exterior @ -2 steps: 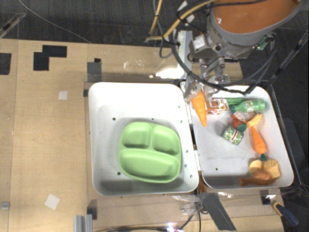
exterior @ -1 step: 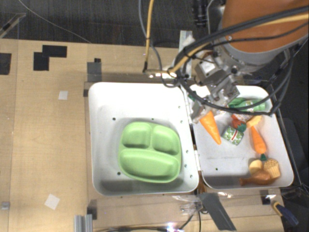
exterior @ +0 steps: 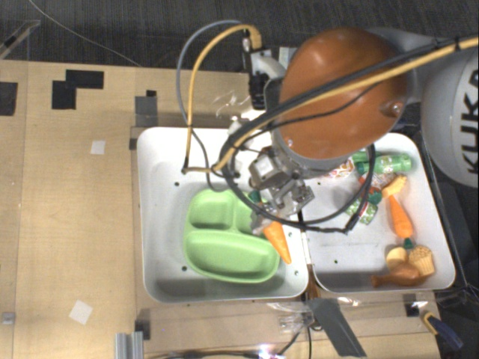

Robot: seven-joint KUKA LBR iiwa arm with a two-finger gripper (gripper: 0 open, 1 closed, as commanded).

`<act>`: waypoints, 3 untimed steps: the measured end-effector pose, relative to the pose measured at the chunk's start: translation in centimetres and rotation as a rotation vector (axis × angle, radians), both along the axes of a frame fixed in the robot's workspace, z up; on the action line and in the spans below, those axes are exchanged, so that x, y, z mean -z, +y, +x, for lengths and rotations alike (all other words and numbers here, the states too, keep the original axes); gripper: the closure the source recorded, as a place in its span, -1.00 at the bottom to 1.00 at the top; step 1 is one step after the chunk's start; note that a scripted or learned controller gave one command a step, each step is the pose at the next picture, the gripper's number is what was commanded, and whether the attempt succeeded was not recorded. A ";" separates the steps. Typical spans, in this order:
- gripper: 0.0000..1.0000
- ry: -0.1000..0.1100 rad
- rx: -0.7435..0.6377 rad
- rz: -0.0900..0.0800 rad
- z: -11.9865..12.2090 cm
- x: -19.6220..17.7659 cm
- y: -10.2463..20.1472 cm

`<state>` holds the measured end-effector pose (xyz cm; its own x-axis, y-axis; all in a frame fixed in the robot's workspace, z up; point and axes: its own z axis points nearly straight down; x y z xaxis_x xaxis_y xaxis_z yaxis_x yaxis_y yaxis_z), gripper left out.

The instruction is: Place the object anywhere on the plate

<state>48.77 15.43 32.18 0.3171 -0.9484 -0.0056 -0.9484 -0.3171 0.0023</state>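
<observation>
A green divided plate (exterior: 224, 245) lies in the left white bin (exterior: 161, 223). A small orange carrot (exterior: 278, 242) sits tilted at the plate's right rim, close to the wall between the bins. My gripper (exterior: 275, 209) hangs directly above the carrot, and the carrot's upper end meets the gripper's lower tip. The arm's orange band and cables hide much of the gripper body.
The right bin (exterior: 352, 264) holds a second carrot (exterior: 400, 217), a green tube-like item (exterior: 391, 161), a green packet (exterior: 370, 208) and a muffin (exterior: 421, 259) with other small food toys at its front right corner. Cables loop over the back of the left bin.
</observation>
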 end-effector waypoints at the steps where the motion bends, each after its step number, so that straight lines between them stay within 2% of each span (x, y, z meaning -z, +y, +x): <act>1: 1.00 -0.009 -0.312 0.001 0.1 -6.1 -3.6; 2: 1.00 -0.006 -0.692 0.002 0.1 -2.3 -2.7; 3: 1.00 -0.007 -0.923 0.004 1.7 -2.0 -1.3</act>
<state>50.44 14.12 34.14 0.9477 -0.3191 -0.0031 -0.3191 -0.9477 -0.0050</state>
